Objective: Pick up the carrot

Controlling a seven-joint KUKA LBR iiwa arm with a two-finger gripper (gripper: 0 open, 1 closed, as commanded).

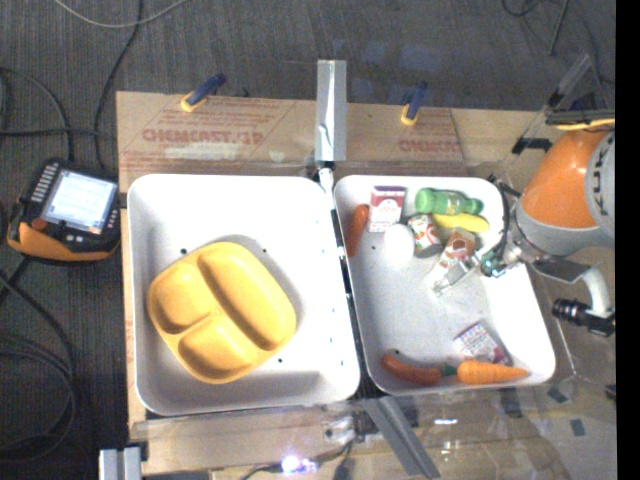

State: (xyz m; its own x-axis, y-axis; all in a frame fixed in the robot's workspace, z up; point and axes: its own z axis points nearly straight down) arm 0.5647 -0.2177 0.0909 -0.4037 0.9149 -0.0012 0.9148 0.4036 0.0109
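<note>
Carrot [492, 372], orange with a darker stub at its left end, lies flat along the lower wall of the right bin [520, 298], near the bin's lower right corner. Just left of it, end to end, lies a reddish sausage-like piece [412, 369], and a small printed packet [480, 341] sits just above the carrot. The gripper [452, 275] hangs over the upper middle of the same bin, well apart from the carrot, its two thin fingers spread slightly with nothing between them. Close around it, toward the upper wall, cluster a green bottle [449, 202], a yellow piece [462, 223], a white egg-shaped item [398, 243] and a small carton [386, 208]. In the left bin [160, 208] rests a yellow divided tray [222, 310].
</note>
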